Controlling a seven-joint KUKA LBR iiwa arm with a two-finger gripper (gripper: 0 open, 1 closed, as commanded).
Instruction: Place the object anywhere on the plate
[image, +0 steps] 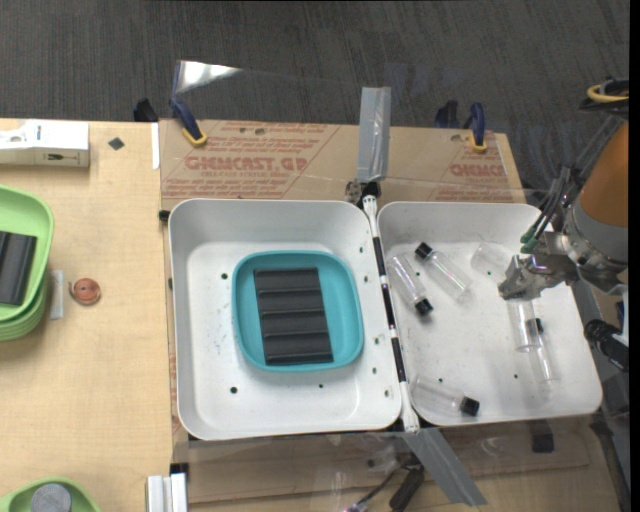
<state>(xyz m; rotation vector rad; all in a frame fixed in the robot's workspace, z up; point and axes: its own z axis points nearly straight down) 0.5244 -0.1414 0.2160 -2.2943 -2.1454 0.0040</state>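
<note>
Pale wooden tabletop (100, 400); glossy teal plate (297, 310), clear tubes (528, 330); gripper (522, 275) lowered, closure indiscernible.

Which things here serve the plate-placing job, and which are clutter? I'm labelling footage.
Job: clear plastic vials with black caps, teal square plate, two-finger gripper.
Clutter: green bowl, small copper disc, white carton.
</note>
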